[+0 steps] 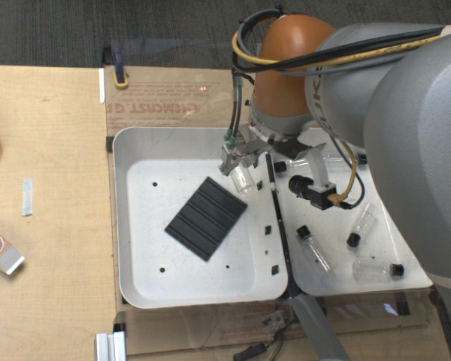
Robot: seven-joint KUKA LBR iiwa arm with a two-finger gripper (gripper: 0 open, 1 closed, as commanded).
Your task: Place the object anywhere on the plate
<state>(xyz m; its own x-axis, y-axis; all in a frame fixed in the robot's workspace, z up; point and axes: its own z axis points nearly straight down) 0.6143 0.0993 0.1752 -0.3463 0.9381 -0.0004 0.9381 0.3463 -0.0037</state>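
The clear vial (pixel 243 179) sits gripped in your end effector (pixel 239 173), above the left bin's (pixel 135 277) far right part. The dark ribbed plate (pixel 206 218) lies just left and nearer, its long axis running diagonally.

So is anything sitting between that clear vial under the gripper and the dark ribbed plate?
Nothing visible. The clear vial sits at the gripper, just off the upper right corner of the plate, with bare floor of the left bin between them.
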